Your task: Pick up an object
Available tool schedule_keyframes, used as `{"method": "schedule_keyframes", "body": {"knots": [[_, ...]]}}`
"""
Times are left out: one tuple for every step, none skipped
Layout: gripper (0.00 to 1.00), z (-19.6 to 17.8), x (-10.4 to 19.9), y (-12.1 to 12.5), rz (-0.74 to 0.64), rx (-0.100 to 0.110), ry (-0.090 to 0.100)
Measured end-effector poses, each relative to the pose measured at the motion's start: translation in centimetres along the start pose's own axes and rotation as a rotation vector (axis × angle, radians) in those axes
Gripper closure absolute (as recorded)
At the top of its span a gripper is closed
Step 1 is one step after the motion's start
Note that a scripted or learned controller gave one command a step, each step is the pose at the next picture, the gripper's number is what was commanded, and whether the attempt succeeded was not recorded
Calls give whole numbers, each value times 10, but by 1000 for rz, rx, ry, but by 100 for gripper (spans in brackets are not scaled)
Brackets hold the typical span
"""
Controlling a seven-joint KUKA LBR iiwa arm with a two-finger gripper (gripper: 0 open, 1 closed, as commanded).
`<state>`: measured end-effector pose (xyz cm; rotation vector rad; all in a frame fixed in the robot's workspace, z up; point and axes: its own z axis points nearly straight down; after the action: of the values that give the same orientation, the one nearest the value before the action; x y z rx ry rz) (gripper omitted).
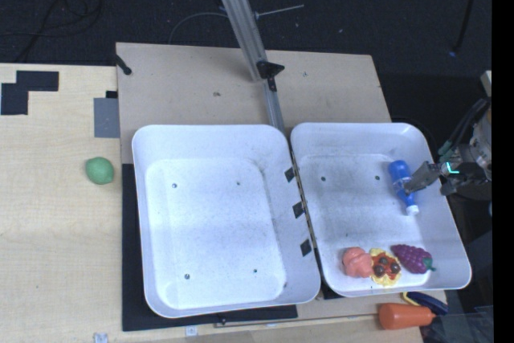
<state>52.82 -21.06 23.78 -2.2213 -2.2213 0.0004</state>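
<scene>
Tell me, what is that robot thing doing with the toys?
The robot's gripper is reaching into the right white bin beside a small blue bottle. An orange-pink toy fruit, a yellow toy and purple toy grapes lie near the front. A green ball sits outside on the bench.

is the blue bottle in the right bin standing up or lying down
Lying down. The blue bottle lies on its side on the right bin floor, near the right wall, its white cap end pointing toward the bin's front.
</scene>
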Motion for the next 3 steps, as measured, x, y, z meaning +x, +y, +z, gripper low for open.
{"method": "schedule_keyframes", "body": {"knots": [[0, 0, 0, 0, 0, 0, 0], [0, 59, 5, 6, -1, 5, 2], [0, 123, 5, 4, -1, 6, 2]]}}
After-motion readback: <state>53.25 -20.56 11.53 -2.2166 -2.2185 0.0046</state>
